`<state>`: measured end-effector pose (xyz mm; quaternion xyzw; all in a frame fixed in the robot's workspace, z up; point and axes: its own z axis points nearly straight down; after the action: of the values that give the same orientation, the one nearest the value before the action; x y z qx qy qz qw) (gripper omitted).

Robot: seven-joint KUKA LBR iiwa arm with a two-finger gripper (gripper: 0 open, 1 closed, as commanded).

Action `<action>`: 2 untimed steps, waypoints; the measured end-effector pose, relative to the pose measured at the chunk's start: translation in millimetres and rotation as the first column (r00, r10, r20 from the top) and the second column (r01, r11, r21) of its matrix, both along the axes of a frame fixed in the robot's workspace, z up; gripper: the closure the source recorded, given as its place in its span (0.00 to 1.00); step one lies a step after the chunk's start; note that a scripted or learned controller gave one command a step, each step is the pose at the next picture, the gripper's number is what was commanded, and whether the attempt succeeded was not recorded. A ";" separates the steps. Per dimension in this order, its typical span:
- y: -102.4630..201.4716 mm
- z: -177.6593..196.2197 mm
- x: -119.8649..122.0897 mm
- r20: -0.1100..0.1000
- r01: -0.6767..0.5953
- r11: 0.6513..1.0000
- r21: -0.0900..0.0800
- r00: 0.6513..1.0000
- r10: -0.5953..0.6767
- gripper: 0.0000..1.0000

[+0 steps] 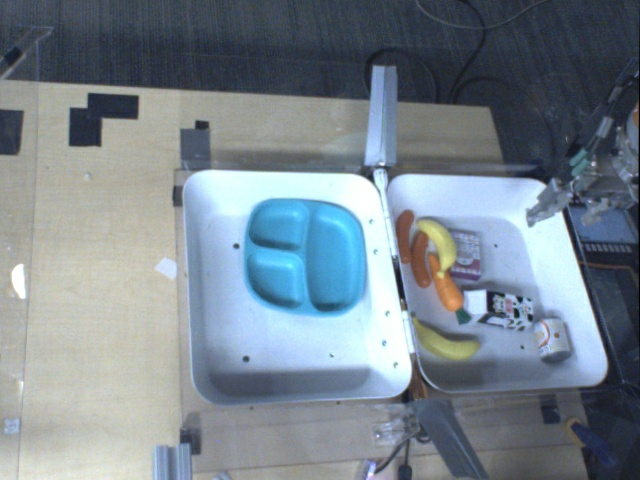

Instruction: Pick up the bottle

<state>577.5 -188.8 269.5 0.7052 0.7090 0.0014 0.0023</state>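
Observation:
The bottle (506, 309) is small and white with black patches. It lies on its side in the right bin (585, 298), toward the front, between a carrot and a small can. My gripper (553, 202) hangs over the back right corner of that bin, well behind and to the right of the bottle, and touches nothing that I can see. Nothing shows in its grasp.
The right bin also holds a red sausage (405, 236), two bananas (438, 243) (447, 341), an orange carrot (447, 290), a purple box (466, 252) and a small white can (552, 338). A blue divided tray (305, 254) lies in the left bin (215, 298). A metal post (382, 118) stands behind the divide.

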 end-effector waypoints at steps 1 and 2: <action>17.9 -119.5 70.6 0.000 -0.085 0.996 0.000 0.996 0.085 0.00; 77.1 -124.8 93.5 0.003 -0.144 0.990 0.000 0.990 0.144 0.00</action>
<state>671.0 -111.7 144.8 0.6522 0.7580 0.0028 0.0033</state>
